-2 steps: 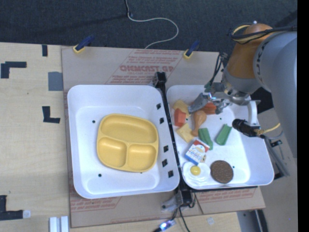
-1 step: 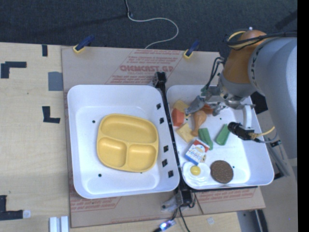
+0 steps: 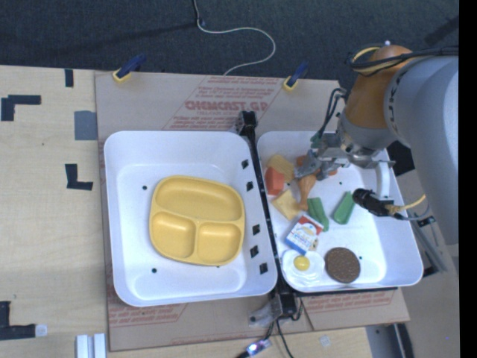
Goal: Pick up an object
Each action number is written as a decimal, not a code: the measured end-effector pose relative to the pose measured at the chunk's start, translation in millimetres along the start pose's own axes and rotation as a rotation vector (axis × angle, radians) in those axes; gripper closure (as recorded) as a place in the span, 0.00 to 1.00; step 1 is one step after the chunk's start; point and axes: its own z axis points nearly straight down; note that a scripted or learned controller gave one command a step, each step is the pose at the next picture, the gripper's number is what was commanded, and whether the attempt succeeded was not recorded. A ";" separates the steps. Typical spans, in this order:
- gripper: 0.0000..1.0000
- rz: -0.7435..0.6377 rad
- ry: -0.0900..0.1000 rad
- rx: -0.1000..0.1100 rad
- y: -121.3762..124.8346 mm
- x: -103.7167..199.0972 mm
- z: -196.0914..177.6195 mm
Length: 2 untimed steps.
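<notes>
My gripper (image 3: 311, 168): over right bin (image 3: 399, 256), fingers' state I cannot tell
Nearest: orange food piece (image 3: 275, 179) at 9 o'clock
Left bin (image 3: 127, 200): yellow divided plate (image 3: 197, 219)

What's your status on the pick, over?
Gripper low in right bin, over the toy food pile. No grasp confirmed. Green piece, cookie lie apart, untouched.

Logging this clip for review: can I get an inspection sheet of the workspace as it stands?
Surface: bench with cardboard sheet under two bins.
Job's things: right bin holds toy foods, including fried egg, brown cookie, green piece.
Clutter: yellow divided plate in left bin.
Grippers: gripper low over the food pile; grasp unclear.
Cables: white cable on dark floor.
Surroundings: blue clamps on cardboard edge.
</notes>
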 end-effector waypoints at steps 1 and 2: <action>1.00 0.001 0.000 -0.005 -5.3 1.8 -61.3; 1.00 0.000 0.000 -0.006 -4.4 2.3 -113.9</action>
